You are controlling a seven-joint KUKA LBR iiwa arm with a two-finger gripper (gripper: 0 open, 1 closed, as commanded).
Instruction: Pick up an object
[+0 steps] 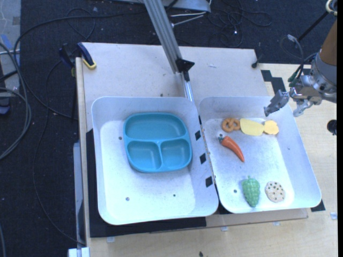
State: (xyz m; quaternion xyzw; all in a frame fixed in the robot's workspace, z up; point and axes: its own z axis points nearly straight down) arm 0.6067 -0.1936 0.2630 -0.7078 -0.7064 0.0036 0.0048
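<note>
Where the bench begins on the left, the left bin (107,197) carries a blue divided tray (158,142) with three compartments, lying flat a little above the bin's middle.

Right bin (300,159) next. Toy foods scattered in it:
- a pretzel (231,125) near the far edge, touching or just beside a pale yellow piece (251,127), which in turn touches a smaller yellow piece (271,128); what these two are, cannot tell.
- a carrot (232,147), orange with a green tip, lying slantwise just below the pretzel.
- a green bunch of grapes (250,190) toward the near edge, and just right of it a chocolate-chip cookie (275,191), the two apart.

Gripper (289,105) at the far right corner of the right bin, over its rim, up off the floor of the bin. Its two fingers stand spread with a clear gap between them; nothing sits in that gap.

Nearest pieces to the gripper are the smaller yellow piece and its pale neighbour, lying below and slightly left of the fingertips, not touching them. Carrot farther left; grapes and cookie well apart, at the near side.
</note>
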